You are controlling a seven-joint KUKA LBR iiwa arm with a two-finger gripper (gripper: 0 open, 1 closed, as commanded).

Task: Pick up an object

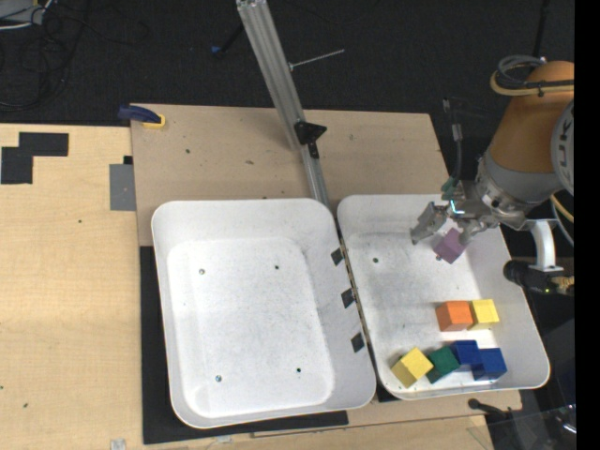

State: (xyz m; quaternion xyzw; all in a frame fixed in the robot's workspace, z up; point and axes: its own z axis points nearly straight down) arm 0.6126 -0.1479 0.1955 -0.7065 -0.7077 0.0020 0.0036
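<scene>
My gripper (449, 228) hangs over the upper part of the right bin (394, 279), reaching in from the right. A purple block (451, 246) sits between its fingers, tilted, and the gripper is shut on it. Lower in the same bin lie an orange block (457, 315) and a small yellow block (486, 310) side by side. Along the bin's front edge are another yellow block (411, 367), a green block (444, 360) and a blue block (481, 359) close together.
The left bin (244, 307) stands beside the right one, with black clips (345, 296) along the shared wall. A slanted aluminium rail (281, 92) rises behind the bins. The arm's orange band (530, 129) is at the right.
</scene>
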